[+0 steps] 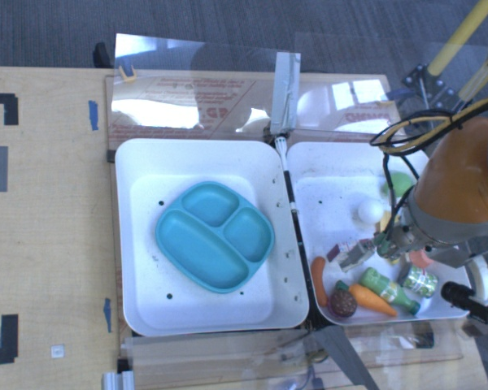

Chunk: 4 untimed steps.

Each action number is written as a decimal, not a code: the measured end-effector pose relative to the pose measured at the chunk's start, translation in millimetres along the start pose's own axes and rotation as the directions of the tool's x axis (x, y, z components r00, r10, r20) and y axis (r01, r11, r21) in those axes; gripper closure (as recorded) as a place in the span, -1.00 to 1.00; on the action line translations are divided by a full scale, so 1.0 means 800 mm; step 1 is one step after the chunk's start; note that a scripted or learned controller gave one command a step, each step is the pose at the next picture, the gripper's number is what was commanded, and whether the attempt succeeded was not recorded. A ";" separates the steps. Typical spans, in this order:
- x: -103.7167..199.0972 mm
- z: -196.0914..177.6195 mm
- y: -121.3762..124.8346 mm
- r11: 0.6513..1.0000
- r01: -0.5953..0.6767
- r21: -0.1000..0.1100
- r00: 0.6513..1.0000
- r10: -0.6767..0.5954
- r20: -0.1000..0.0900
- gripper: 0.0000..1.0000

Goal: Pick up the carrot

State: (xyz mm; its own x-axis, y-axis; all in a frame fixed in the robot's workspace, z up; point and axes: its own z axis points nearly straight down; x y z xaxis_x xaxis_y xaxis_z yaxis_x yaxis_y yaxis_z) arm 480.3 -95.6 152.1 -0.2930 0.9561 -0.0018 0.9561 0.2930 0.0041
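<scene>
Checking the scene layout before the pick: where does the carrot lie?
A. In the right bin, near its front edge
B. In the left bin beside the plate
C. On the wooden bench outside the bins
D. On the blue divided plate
A: the carrot lies in the right bin near its front edge, beside a green bottle, while the blue plate sits in the left bin.

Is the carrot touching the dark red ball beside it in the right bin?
Touching. The camera view shows the carrot's left end butting against the dark red ball, no white bin floor between them.
</scene>
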 end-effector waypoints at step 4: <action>-0.067 -0.056 -0.020 0.869 0.494 0.000 0.869 -0.494 0.001 -1.00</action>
State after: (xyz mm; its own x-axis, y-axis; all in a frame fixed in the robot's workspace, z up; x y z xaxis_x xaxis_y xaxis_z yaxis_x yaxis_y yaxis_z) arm 480.6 -151.3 197.3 -0.7274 0.6862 -0.0047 0.6862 0.7274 0.0026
